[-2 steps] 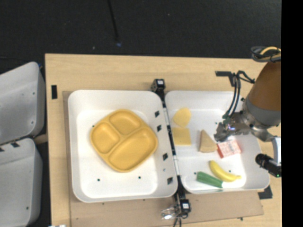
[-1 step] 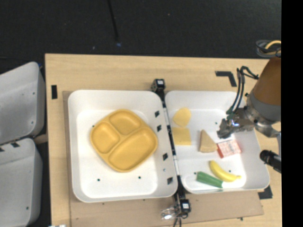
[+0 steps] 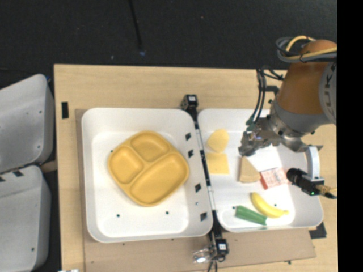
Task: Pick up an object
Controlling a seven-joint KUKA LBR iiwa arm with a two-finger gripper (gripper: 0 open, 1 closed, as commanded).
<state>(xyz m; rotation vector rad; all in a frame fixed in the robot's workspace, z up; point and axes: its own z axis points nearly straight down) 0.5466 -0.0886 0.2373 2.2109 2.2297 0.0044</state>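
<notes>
The grey hand [image 3: 251, 143] (grip state: cannot tell) hovers at eleven o'clock of the tan wedge-shaped block [image 3: 247, 171].

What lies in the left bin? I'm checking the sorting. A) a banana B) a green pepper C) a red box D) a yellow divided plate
D: the yellow divided plate rests alone in the left bin; the banana lies in the right bin.
</notes>
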